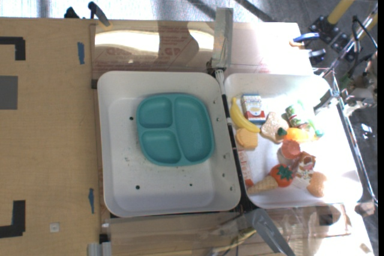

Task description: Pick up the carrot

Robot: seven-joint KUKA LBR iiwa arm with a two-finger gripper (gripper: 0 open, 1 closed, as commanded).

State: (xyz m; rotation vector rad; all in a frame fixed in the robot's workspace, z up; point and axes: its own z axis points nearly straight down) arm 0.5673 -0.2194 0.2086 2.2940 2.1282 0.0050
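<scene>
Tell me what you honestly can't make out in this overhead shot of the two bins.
- Carrot: among the toy food piled in the right bin, none is clearly a carrot; the pieces are small, blurred and overlapping.
- Carton: its label is too small to read.
- Banana: its lower end is hidden by neighbouring pieces.
- Teal divided plate in the left bin: any crumbs or marks are too fine to tell.

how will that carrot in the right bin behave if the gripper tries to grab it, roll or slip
The carrot looks like a rigid toy, probably light and stiff. Its tapered cone shape suggests fingers may slide toward the pale narrow tip. It lies on its side on the right bin floor, so a nudge would likely roll it in an arc, perhaps into the crowded toys nearby.
</scene>
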